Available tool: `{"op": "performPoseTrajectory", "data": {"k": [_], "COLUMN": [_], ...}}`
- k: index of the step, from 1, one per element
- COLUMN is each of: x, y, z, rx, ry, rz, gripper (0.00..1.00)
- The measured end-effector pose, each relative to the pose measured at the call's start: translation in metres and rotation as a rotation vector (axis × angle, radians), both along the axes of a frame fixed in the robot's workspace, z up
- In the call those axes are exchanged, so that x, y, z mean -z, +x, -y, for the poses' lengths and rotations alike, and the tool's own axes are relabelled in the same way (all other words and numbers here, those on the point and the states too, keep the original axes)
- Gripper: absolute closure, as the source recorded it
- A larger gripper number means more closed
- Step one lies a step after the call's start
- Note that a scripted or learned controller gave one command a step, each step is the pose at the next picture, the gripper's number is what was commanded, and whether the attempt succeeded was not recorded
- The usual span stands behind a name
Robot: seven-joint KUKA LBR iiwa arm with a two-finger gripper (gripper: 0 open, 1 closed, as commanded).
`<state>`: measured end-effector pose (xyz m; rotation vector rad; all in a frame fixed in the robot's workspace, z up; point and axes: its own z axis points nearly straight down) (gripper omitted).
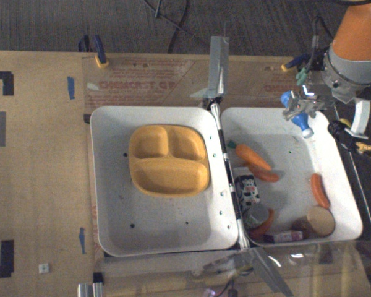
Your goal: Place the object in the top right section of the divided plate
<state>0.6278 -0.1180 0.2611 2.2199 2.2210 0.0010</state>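
Starting at the near rim of the right bin (343, 184), a small pinkish box (287, 235) lies flat along the wall, with a round tan disc (322, 220) just beside it toward the right corner. A curved dark-red piece (264, 222) sits by the bin's left wall, touching a greyish round item (255, 213) that is too dim to name. Just beyond them is a small black-and-white carton (248, 189). An orange sausage (319, 190) lies alone near the right wall. Farther back, a carrot (252, 157) slants across the floor with a shorter reddish-orange piece (266, 176) against its lower end.

The left bin (111, 209) holds the yellow divided plate (168, 177), set toward the far half. Its one wide section faces the near side and its two small sections sit on the far side. All three are bare.

At the far right corner of the right bin, the gripper (298, 108) hangs over the rim below the arm's orange band (357, 36). Its metal fingers (308, 104) are pinched narrow on a blue object (305, 124), whose blue shows on both sides of them. The object's long axis runs from upper left to lower right, with its lower end pointing into the right bin, well apart from the plate.
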Motion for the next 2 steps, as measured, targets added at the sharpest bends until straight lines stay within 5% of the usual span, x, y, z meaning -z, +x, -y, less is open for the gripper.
{"op": "performPoseTrajectory", "data": {"k": [1,2], "x": [0.077,0.077], "y": [0.039,0.036], "z": [-0.063,-0.127], "rx": [0.443,0.551], "ry": [0.001,0.001], "rz": [-0.003,-0.005], "gripper": [1.0,1.0]}}
